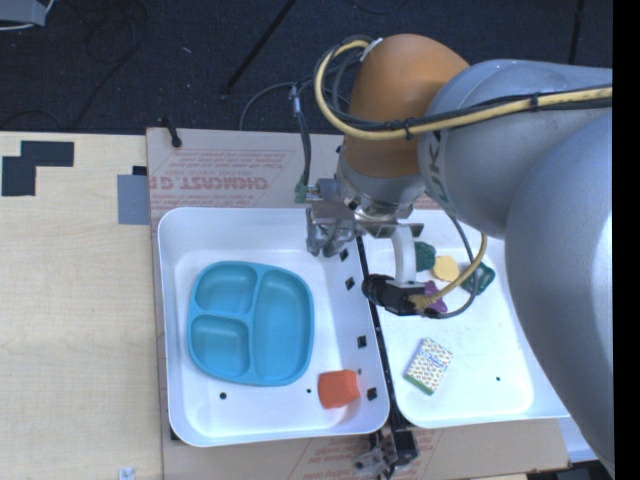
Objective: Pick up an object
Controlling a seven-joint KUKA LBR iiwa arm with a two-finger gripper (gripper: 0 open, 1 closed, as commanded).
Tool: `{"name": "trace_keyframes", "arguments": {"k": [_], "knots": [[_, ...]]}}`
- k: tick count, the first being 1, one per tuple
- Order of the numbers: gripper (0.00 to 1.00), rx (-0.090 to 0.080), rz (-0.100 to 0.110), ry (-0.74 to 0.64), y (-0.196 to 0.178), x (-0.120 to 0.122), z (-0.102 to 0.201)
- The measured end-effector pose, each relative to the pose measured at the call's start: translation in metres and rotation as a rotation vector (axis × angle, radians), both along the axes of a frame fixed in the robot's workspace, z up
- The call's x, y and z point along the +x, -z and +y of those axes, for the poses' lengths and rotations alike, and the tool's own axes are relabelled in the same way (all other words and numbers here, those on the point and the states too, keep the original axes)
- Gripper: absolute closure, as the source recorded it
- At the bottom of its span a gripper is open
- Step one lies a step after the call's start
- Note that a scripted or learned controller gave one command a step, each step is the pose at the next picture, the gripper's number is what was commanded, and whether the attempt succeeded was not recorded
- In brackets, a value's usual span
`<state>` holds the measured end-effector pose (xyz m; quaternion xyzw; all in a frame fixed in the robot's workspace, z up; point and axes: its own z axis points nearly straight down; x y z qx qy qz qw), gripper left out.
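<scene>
Left bin (230,238) holds orange block (339,388), well apart from jaws; cannot tell their spread.

Claw (328,234) low over the far end of the left-hand white bin (172,298), just beside the wall shared with the right-hand bin (500,408). Nearer the camera than the claw and off to its left in the view, a blue divided plate (250,323), flat on the bin floor. Straight toward the camera from the claw, well apart, an orange block (338,388). Across the wall, to the claw's right in the view, a green piece (424,254), a yellow piece (446,268) and a teal piece (482,278), close together; farther toward the camera, a patterned packet (430,365).
</scene>
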<state>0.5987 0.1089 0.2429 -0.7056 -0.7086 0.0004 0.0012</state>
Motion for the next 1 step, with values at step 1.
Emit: {"name": "trace_keyframes", "arguments": {"k": [1], "knots": [[0.0, -0.002, 0.002, 0.001, 0.0003, -0.0006, -0.0014]]}}
